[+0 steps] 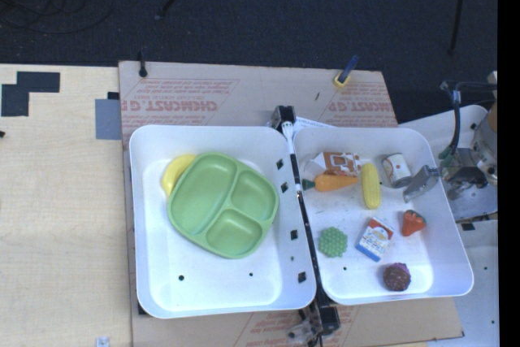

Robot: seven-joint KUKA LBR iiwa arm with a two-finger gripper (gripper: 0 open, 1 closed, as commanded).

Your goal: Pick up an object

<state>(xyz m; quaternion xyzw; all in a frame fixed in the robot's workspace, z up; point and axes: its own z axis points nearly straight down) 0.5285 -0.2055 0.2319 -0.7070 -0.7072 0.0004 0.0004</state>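
Plastic toy food sits in the right bin (455, 272); the tool (420, 183) hangs at its right rim, grip state unreadable.
Nearest pick: the red strawberry (413, 222), just below the tool, lying loose. Likely light, hard and rounded, so slippery; pinch across its widest part. Corn cob (370, 185) and carrot (335, 183) lie left.

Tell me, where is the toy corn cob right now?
The corn cob lies in the right bin, toward its back, just right of the carrot and left of the small can.
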